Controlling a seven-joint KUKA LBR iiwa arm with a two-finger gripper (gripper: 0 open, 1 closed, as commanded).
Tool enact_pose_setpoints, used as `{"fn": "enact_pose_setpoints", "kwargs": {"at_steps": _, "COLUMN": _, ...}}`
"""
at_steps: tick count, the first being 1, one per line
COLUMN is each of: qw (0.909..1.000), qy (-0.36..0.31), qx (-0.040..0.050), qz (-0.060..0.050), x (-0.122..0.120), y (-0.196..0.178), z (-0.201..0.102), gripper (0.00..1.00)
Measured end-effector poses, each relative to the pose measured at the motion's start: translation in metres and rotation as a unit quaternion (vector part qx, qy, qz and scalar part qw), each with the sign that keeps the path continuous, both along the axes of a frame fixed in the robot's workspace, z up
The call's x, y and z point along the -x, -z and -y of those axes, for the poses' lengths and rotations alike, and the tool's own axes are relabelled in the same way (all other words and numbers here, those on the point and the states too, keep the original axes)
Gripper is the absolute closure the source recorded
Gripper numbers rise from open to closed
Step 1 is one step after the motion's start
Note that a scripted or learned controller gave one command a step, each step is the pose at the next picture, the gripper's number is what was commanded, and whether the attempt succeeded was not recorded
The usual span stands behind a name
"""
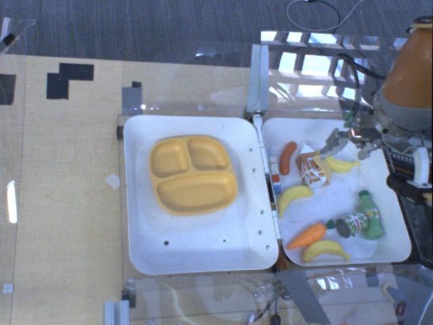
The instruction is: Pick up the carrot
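An orange carrot (pixel 308 235) with a green stem end lies near the front of the right bin (pixel 399 246), pointing left. My gripper (pixel 350 145) hovers over the back of that bin, well behind the carrot. Its two fingers (pixel 333 143) are spread open, with nothing between them. Just below the gripper lies a small banana (pixel 342 165).
The right bin also holds a red sausage (pixel 289 156), a brown snack packet (pixel 312 169), two more bananas (pixel 295 197) (pixel 325 250) and a green bottle (pixel 362 220) lying beside the carrot. A yellow divided plate (pixel 193 175) sits in the left bin (pixel 203 256).
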State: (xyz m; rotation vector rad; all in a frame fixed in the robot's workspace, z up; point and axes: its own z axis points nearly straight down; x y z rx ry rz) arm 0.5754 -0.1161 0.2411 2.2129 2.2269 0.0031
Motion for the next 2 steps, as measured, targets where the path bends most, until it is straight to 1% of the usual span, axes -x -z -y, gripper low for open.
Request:
{"fn": "enact_pose_setpoints", "kwargs": {"at_steps": 1, "qw": 0.9979, "qy": -0.064, "qx": 0.0019, "qz": 0.004, "x": 0.074, "y": 0.152, "z": 0.035, "gripper": 0.0}}
{"fn": "enact_pose_setpoints", "kwargs": {"at_steps": 2, "qw": 0.9904, "qy": -0.138, "qx": 0.0031, "qz": 0.007, "x": 0.083, "y": 0.151, "z": -0.012, "gripper": 0.0}}
